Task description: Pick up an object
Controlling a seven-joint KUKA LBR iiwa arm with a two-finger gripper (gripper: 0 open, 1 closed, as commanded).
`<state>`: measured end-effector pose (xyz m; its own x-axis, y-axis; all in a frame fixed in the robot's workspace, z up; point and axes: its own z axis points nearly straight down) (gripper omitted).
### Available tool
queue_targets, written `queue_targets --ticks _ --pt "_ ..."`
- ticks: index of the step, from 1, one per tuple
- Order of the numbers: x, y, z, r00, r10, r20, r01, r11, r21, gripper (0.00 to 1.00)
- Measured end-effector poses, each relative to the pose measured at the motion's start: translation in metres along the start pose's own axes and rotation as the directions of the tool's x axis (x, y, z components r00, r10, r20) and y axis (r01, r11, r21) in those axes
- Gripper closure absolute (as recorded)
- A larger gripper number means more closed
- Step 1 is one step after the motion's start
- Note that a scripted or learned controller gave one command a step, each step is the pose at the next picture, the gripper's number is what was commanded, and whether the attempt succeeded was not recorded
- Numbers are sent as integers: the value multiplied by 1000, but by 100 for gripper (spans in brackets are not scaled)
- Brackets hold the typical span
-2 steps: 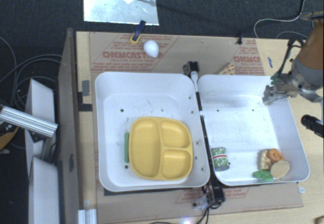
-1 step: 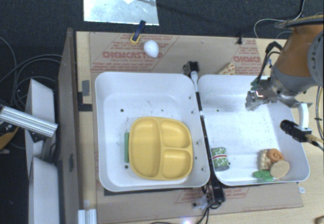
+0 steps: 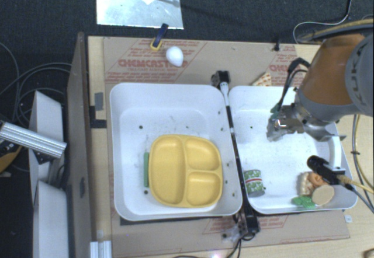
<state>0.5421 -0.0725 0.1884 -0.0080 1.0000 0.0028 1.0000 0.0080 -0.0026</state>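
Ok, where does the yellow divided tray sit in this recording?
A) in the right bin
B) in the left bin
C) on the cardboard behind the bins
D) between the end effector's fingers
B: the yellow divided tray lies flat on the floor of the left bin, while the end effector hangs over the right bin.

- A robotics lab or test cell, not a home.
- Two white bins [image 3: 175, 96] sit on a cardboard-lined table [image 3: 234, 55] at centre frame.
- Loose cables [image 3: 29, 76] trail over dark carpet [image 3: 47, 6] at left.
- An industrial grey-and-orange arm [image 3: 336, 76] enters at right.
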Motion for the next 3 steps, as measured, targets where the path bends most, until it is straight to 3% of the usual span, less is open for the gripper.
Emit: queue_targets --ticks 1,2,3 --pt "-4 3 -10 1000 3 2 -3 1000 -6 100" --pt "40 1 -40 1000 -1 1 1 1000 -7 100" --pt "16 22 -41 1000 7 3 -7 1000 -6 100"
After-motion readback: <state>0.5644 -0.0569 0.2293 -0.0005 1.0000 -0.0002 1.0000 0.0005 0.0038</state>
